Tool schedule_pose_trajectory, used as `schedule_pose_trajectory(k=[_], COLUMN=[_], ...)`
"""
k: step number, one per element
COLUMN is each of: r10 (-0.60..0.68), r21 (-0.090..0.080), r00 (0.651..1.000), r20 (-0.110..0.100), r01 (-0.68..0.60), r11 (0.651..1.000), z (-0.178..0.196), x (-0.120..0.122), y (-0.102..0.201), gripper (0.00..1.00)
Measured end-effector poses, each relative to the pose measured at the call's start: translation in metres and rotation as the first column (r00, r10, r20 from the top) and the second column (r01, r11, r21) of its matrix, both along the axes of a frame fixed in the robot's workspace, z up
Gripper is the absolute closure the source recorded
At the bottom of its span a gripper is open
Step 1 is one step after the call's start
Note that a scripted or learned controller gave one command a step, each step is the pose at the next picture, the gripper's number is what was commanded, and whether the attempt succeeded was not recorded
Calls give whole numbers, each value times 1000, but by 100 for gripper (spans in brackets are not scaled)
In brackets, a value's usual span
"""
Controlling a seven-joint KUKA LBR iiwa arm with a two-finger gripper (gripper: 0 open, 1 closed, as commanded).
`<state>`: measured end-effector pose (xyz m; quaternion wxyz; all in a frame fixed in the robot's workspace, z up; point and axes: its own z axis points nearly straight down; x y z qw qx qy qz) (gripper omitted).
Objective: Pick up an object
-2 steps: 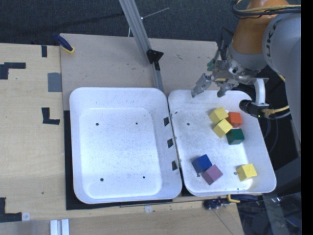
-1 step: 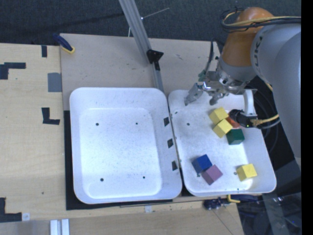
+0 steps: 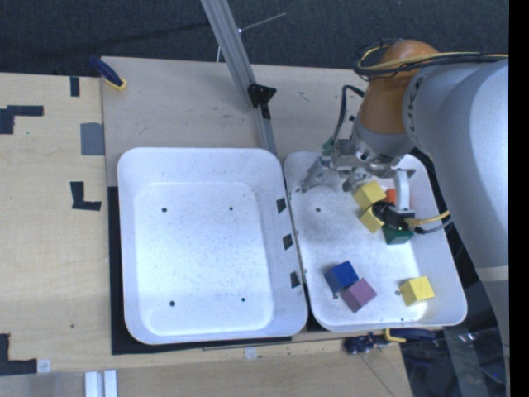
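My gripper (image 3: pixel 329 179) hangs over the far left part of the right bin (image 3: pixel 438 304). It looks open, and only bare bin floor shows between its fingers. Just right of it lie two yellow blocks (image 3: pixel 369 194) (image 3: pixel 371 218), an orange piece (image 3: pixel 392 195) and a dark green block (image 3: pixel 397 233). Nearer the front of the same bin sit a blue block (image 3: pixel 340 275), a purple block (image 3: pixel 359 294) touching it, and another yellow block (image 3: pixel 417 289).
The left bin (image 3: pixel 132 172) stands beside the right one, and they meet at a shared rim (image 3: pixel 289 230). A slanted metal pole (image 3: pixel 240 56) rises behind the bins. The bulky grey arm (image 3: pixel 463 139) covers the right bin's far right corner.
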<state>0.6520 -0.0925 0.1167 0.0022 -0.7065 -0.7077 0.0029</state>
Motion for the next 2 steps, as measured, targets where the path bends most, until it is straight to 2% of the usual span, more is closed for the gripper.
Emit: schedule_pose_trajectory(k=[1, 2], r10=[2, 0], r21=[1, 0], r00=[1000, 1000], r20=[5, 13], r01=[-2, 0], r11=[1000, 1000], z=[14, 78], x=[2, 3], y=[1, 1], gripper=[100, 100])
